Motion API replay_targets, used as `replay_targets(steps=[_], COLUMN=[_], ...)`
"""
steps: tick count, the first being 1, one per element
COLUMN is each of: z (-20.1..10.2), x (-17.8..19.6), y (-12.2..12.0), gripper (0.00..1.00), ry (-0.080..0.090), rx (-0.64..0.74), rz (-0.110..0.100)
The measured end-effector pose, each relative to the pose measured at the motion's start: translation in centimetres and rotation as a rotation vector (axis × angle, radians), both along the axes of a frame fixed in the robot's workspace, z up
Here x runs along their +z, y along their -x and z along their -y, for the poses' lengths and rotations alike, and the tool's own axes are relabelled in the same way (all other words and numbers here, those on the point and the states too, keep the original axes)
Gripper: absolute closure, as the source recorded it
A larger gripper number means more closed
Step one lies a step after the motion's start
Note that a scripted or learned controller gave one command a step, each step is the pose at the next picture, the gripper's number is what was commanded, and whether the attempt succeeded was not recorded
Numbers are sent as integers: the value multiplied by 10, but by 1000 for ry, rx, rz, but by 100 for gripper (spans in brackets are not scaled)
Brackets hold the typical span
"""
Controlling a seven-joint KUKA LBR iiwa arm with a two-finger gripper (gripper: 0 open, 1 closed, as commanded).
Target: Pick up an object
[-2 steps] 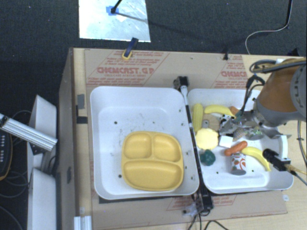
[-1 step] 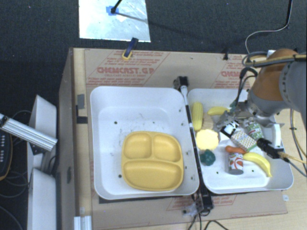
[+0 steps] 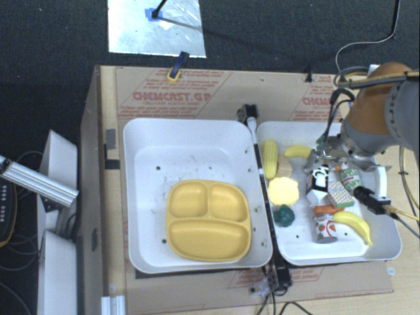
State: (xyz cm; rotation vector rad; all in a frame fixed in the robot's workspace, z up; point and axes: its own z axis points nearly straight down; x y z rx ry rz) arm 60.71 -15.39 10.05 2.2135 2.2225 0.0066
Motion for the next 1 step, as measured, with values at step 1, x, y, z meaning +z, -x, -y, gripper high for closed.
replay_targets(steps=[1], z=[-58], x=[61], y=[-36], gripper=[100], ry=[-1], rx=[0], rz=[-2])
